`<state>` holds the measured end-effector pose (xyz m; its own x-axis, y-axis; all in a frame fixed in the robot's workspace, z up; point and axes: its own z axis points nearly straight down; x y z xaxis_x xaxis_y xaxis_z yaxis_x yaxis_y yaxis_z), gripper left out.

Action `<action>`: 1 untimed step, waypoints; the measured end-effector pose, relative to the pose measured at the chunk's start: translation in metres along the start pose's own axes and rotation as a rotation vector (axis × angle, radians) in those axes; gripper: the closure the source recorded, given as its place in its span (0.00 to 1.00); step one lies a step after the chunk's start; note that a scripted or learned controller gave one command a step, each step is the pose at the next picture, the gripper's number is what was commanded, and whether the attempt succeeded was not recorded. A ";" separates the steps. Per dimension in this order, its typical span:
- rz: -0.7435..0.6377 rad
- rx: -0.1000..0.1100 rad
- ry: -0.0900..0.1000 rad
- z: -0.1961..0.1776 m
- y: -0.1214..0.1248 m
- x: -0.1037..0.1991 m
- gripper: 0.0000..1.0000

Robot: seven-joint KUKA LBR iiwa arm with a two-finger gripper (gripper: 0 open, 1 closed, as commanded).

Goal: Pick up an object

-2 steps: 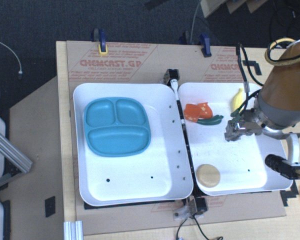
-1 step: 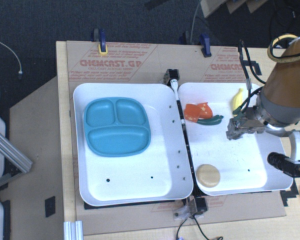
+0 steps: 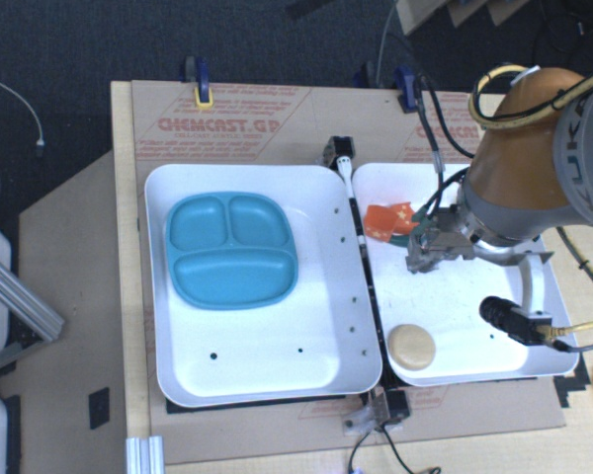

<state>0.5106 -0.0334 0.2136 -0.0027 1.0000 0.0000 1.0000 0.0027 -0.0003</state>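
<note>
the arm's orange band hides the gripper's (image 3: 427,248) upper part, and i cannot tell its state. it sits in the right bin (image 3: 455,363), just beside an orange object (image 3: 385,221) whose right end seems tucked under it; the long axis looks roughly left-right. a tan round object (image 3: 411,347) lies near the bin's front edge. a blue divided plate (image 3: 233,251) rests in the left bin (image 3: 267,363), well apart.
</note>
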 end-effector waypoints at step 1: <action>-0.001 -0.001 0.000 0.007 0.008 0.053 1.00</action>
<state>0.5186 0.0200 0.2065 -0.0038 1.0000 0.0001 1.0000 0.0038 0.0011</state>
